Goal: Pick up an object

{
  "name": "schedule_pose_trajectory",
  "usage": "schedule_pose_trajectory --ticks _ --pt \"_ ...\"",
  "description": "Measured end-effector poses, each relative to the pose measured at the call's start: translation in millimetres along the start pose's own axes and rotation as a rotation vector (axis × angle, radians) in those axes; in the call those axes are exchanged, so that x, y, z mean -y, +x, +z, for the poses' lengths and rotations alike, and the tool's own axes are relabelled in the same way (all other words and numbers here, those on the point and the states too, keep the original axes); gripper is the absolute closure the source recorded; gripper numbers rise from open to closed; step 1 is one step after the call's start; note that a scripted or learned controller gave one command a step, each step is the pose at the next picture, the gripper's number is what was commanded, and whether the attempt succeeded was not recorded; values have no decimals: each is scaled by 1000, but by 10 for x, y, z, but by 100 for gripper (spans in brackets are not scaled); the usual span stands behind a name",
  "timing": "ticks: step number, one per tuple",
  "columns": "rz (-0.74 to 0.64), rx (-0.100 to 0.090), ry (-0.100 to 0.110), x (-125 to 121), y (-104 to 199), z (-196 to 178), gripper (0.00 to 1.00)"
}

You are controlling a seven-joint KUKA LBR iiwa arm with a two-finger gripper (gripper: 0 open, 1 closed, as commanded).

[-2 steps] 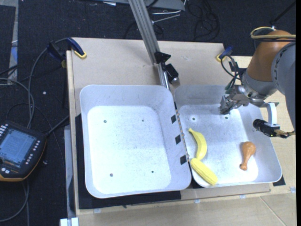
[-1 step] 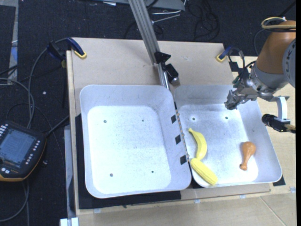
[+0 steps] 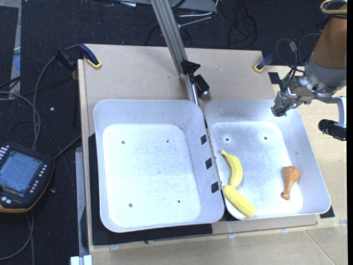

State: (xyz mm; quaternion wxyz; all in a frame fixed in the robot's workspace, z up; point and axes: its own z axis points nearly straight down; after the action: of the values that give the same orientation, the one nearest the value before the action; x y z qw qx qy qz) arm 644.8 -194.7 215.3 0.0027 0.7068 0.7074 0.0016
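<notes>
In the right bin (image 3: pixel 259 131) a yellow banana (image 3: pixel 234 169) lies near the left wall, curving toward the front. Just below it rests a yellow sponge-like piece (image 3: pixel 239 202) at the front left corner. A brown toy drumstick (image 3: pixel 289 181) lies near the bin's right side. My gripper (image 3: pixel 281 108) hangs over the back right rim of this bin, well apart from all three objects, and I see nothing between its fingers.
The left bin (image 3: pixel 149 164) adjoins the right one along a divider with black tabs (image 3: pixel 208 159). A slanted metal bar (image 3: pixel 174 37) crosses the bench from the back. Yellow clamps (image 3: pixel 92 63) mark the bench corners. A pendant (image 3: pixel 19 175) lies on the floor at left.
</notes>
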Motion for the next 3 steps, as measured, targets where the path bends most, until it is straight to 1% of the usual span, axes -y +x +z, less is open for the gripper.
schedule_pose_trajectory --ticks 1,2,3 --pt "1 -1 2 -9 -2 -412 100" --pt "-3 -3 6 -25 504 -358 100" --pt "-3 -2 5 67 965 -422 100"
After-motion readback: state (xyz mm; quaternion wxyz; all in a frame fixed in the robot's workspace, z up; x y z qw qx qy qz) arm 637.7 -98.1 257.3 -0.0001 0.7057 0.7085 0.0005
